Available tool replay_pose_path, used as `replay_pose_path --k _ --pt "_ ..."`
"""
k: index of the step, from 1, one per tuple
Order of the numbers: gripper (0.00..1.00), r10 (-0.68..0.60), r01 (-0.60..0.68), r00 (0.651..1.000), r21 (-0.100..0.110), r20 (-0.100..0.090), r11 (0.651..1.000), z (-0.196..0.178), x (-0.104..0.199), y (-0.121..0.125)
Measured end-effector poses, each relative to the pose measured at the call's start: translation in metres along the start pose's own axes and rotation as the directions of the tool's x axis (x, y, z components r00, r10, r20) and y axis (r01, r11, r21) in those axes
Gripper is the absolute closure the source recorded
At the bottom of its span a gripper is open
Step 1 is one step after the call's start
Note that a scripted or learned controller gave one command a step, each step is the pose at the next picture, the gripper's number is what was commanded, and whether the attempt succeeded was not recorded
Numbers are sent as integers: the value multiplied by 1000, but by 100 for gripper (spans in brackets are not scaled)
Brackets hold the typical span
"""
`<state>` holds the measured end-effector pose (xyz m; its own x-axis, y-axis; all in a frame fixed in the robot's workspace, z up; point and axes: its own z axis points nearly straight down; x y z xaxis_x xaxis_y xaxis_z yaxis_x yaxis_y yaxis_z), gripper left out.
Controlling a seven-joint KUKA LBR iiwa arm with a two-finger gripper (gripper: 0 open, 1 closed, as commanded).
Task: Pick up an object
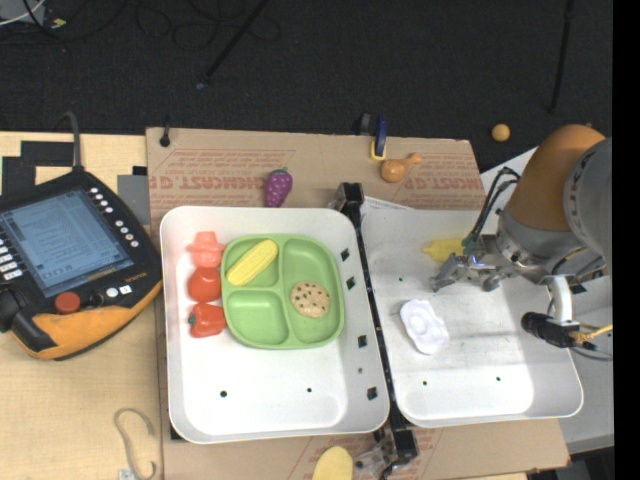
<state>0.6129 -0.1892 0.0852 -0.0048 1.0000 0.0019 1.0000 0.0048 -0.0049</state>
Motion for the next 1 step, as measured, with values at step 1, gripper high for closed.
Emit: replay_pose_path --k 1 --pt "100 1 -1 1000 -4 1 1000 -13 -1 1"
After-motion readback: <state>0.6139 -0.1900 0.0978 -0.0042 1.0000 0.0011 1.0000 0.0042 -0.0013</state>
